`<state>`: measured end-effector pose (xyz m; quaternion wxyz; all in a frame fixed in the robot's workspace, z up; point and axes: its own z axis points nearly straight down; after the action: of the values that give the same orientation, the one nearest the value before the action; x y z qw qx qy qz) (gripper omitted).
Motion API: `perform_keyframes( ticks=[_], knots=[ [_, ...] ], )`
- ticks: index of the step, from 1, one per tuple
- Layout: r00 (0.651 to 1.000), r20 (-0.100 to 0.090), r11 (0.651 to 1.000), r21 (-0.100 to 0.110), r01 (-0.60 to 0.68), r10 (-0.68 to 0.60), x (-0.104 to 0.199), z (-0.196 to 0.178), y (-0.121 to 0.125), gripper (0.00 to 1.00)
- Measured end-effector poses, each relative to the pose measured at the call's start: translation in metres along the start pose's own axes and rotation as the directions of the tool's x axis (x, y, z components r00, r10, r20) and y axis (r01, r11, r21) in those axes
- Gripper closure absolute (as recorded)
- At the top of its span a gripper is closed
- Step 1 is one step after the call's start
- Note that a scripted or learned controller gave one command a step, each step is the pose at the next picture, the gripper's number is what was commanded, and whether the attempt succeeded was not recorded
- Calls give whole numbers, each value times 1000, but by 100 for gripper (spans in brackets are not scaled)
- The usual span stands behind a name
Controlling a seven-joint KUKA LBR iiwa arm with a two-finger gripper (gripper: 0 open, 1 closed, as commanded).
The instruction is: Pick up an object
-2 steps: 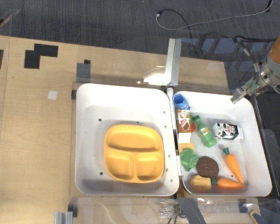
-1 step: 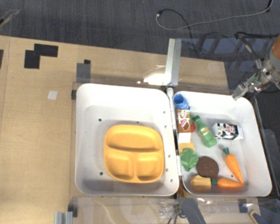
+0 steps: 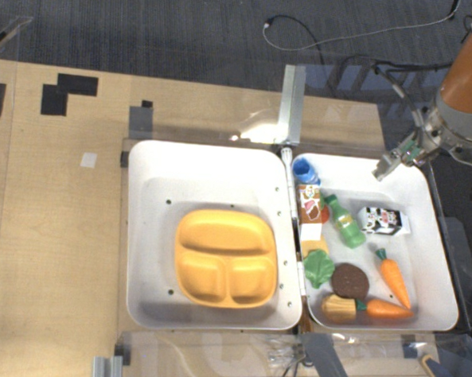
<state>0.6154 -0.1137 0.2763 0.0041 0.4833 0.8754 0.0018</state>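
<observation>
The pincer (image 3: 387,166) hangs over the right bin's (image 3: 436,236) far right corner, holding nothing; whether its tips stand wide or narrow cannot be told; the black-and-white carton (image 3: 381,220) lies just below it, with bare floor around; 2 carrots (image 3: 393,281) crowd the near edge.

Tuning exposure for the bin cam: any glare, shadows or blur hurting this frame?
Camera view: a bright glare patch on the bench behind the left bin, beside the metal post; a soft shadow under the yellow tray; the gripper looks slightly blurred and its fingers are hard to read; the toys in the right bin are evenly lit and sharp enough to tell apart.
</observation>
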Motion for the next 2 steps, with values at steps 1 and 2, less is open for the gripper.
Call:
perform_keyframes(
  ticks=[1,2],
  knots=[
    [1000,5,1000,-6,5,-5,0,-12,2,100],
    [1000,0,1000,1,-10,10,-62,31,26,100]
  ],
)
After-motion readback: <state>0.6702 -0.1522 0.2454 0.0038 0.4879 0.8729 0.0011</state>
